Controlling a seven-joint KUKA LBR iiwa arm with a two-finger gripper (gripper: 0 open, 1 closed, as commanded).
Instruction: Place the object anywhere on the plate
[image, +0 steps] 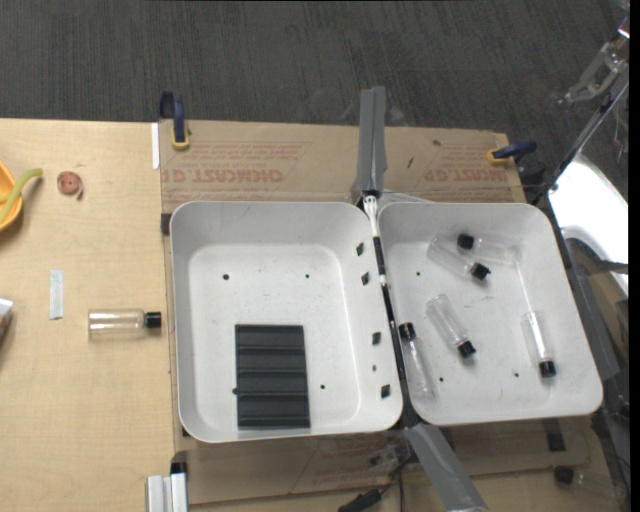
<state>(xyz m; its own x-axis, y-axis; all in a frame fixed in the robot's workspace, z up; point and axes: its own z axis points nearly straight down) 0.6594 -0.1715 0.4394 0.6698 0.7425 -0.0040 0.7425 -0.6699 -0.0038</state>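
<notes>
Claw state unclear; two white bins (190, 300) on cardboard (250, 165), dark carpet (250, 50) behind.

A clear vial with a black cap (124, 321) lay on its side on the wooden bench (80, 420), left of the bins. Up in the left corner sat a small round reddish disc (68, 182), and a blue clamp (170, 108) gripped the cardboard sheet (260, 160) at the upper edge.
</notes>
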